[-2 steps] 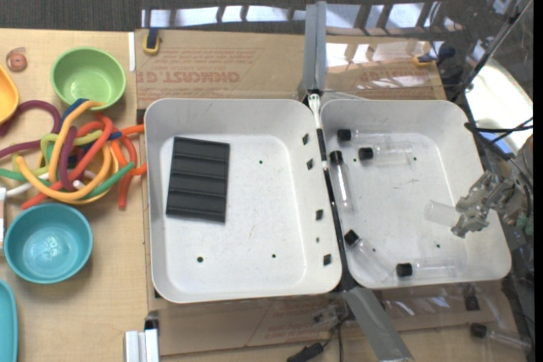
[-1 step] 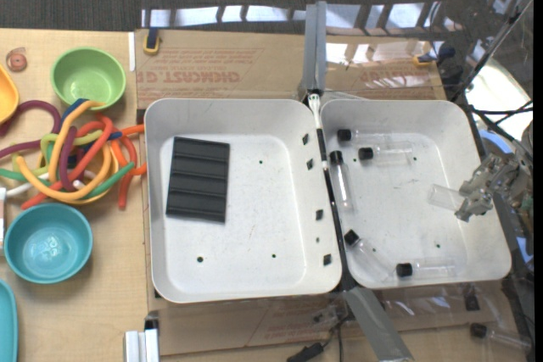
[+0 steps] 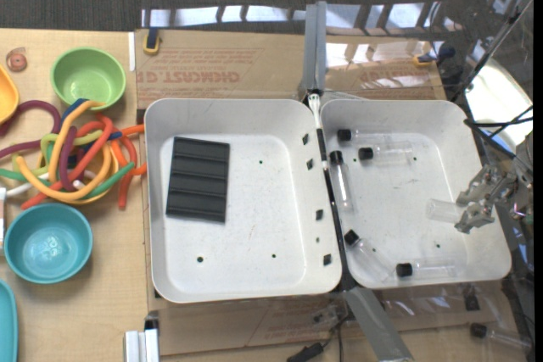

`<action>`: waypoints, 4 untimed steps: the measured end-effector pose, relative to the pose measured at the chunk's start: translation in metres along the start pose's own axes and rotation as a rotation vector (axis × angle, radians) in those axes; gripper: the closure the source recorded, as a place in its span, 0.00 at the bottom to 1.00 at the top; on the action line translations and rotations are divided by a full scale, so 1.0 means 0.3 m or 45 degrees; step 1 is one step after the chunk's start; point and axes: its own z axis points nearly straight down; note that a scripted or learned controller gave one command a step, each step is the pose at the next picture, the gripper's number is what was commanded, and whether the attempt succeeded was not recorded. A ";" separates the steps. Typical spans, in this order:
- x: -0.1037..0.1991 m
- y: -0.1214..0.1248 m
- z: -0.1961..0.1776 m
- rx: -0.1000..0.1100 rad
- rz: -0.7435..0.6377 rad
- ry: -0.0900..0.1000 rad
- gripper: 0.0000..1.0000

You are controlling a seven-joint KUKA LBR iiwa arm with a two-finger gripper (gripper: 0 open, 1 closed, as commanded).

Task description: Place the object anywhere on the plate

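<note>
The tool (image 3: 477,203) hung at the right bin's (image 3: 475,265) outer edge, its grip impossible to tell, a clear tube (image 3: 441,210) just beside it and the black ridged plate (image 3: 198,179) well beyond, in the left bin (image 3: 254,282).

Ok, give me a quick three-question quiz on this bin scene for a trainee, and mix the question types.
1. True or false: the black ribbed plate lies in the right bin.
2. Where over the right bin is the end effector? A: near its right edge. B: near its left edge. C: at its middle.
3. Fill in: the clear tubes in the right bin have ___ caps.
Key: 1 false, it lies in the left bin; 2 A; 3 black.
</note>
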 end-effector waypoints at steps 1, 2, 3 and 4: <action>0.018 -0.006 0.004 0.000 -0.156 0.000 1.00; 0.017 -0.004 0.001 0.000 -0.316 -0.001 1.00; 0.017 -0.003 0.000 0.000 -0.422 0.000 1.00; 0.017 -0.004 -0.017 -0.001 -0.591 -0.002 1.00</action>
